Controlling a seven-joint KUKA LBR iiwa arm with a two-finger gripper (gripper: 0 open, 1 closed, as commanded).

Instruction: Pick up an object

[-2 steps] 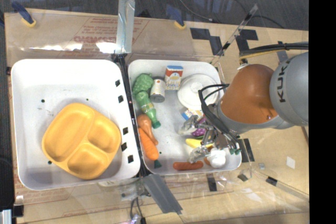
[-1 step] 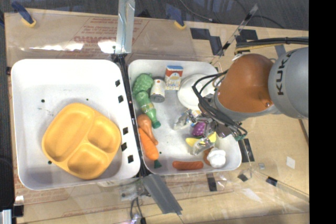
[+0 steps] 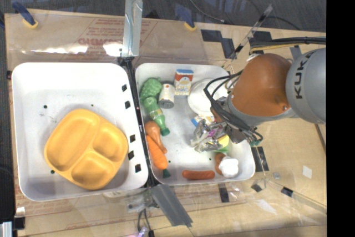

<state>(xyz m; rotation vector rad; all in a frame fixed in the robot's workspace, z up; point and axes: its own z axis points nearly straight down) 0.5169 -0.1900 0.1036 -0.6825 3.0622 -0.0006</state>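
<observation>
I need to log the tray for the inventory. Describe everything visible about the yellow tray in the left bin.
The yellow tray is a rounded-square dish that looks like smooth moulded plastic, divided by raised ridges into several shallow compartments, which appear to hold nothing. It lies flat, right way up, turned at a slant to the bin's walls. It sits on the floor of the left bin, toward the near side and slightly right of centre. It rests only on the bin floor.

1. The bench (image 3: pixel 288 169) is pale wood under a clear sheet held by tape.
2. Two white bins lie on it: the right bin (image 3: pixel 180 172) directly under the gripper (image 3: pixel 208 136), the left bin (image 3: pixel 28 114) well away on its far side.
</observation>
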